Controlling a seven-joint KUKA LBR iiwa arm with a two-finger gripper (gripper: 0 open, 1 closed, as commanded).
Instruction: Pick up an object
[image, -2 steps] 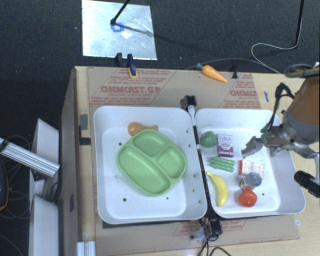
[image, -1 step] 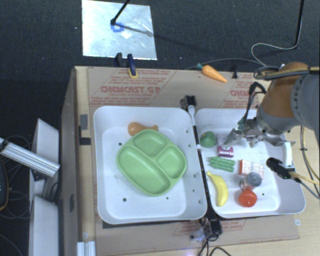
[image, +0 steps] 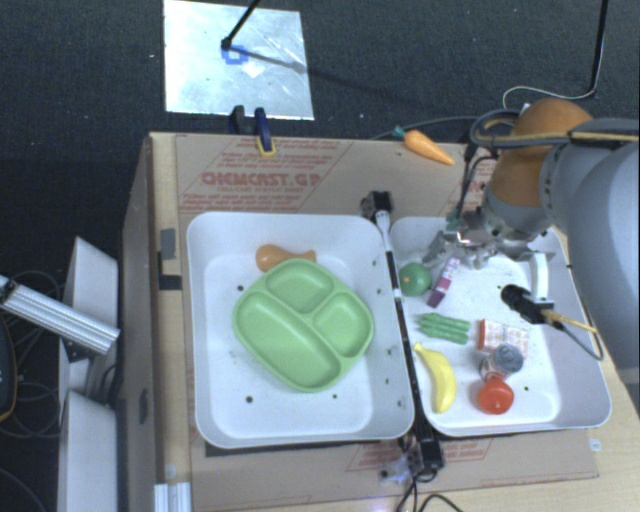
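Nearest in the right bin (image: 565, 385) lie a glossy red tomato (image: 494, 397) and a smooth, curved yellow banana (image: 437, 375), close together. Behind them sit a ridged green pod (image: 443, 327) and a small printed can (image: 503, 335) on its side. Farther back a round green ball (image: 414, 277) rests just beside a slim purple tube (image: 441, 283). The gripper (image: 460, 247) hangs right over the tube's far end, but whether the jaws are spread or pressed together cannot be told. The tube looks the likely pick. Its narrow, hard-looking body could skid or pivot on the slick white plastic if the jaws close off-centre, and the ball could be nudged and roll toward the bin wall. In the left bin (image: 225, 400) a green divided plate (image: 303, 322) lies with an orange lump (image: 272, 257) behind it. A carrot (image: 428, 147) lies beyond the bins.
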